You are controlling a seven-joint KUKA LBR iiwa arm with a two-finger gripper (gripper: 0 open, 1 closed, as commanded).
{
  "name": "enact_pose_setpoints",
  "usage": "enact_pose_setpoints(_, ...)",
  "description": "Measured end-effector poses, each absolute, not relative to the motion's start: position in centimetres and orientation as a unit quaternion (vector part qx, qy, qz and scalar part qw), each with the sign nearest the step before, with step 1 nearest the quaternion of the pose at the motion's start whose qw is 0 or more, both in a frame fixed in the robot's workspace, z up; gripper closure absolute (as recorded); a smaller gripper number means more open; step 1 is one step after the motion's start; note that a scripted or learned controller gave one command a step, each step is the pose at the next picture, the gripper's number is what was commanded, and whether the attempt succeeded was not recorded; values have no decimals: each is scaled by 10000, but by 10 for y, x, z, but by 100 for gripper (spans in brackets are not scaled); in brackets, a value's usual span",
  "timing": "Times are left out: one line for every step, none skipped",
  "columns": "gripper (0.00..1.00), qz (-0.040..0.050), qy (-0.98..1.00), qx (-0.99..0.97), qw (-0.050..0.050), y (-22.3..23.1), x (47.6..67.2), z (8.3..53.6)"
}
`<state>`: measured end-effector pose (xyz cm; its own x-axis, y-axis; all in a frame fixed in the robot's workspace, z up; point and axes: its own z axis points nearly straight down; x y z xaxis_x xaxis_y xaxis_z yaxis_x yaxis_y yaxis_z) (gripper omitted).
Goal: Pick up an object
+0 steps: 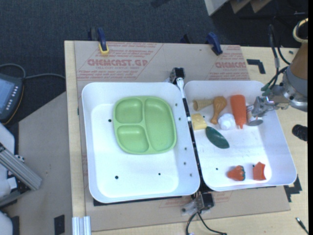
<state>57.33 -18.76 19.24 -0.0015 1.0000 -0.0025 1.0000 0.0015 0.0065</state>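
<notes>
The right bin holds several toy foods. An orange carrot lies upright near the back, with a white round piece at its lower left. A tan drumstick and a small tan piece lie left of them. A yellow block sits by the divider, a dark green leaf-shaped piece lies below it. A red strawberry and an orange-red chunk rest near the front. My gripper hangs just right of the carrot, with nothing seen between its fingers.
The left bin holds a light green divided plate. Blue clamps grip the board's far edge. Cables run at the right behind the arm. The right bin's middle floor is bare white.
</notes>
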Motion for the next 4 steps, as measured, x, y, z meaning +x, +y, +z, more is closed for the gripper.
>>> enact_pose_setpoints(100,14,7076,7066,33,-188,575,228)
enact_pose_setpoints(100,16,7093,7049,15,-138,581,237)
enact_pose_setpoints(100,0,7091,7051,-15,-85,589,223)
enact_pose_setpoints(100,-2,7090,7052,-16,-37,599,214)
